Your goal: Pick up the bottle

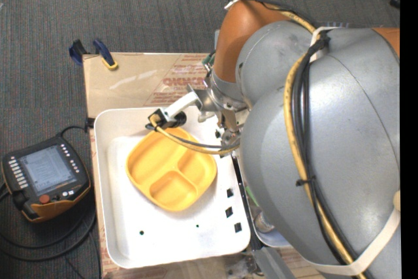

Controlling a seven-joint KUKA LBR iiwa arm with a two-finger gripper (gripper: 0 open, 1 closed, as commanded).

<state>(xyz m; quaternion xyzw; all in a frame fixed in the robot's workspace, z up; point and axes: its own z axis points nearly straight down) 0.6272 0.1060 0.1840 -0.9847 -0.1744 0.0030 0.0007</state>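
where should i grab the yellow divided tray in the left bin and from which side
Grip the raised outer rim of the yellow tray, coming straight down from above. It lies flat in the left bin, so the thin rim is probably the only edge to pinch. The rim's near-left stretch looks best: bare bin floor lies beside it, while the far corner sits under a cable.

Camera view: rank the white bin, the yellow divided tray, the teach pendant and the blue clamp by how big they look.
1. white bin, largest.
2. yellow divided tray, lying in that bin.
3. teach pendant, on the floor farther from the camera, so its true size is unsure.
4. blue clamp, smallest.
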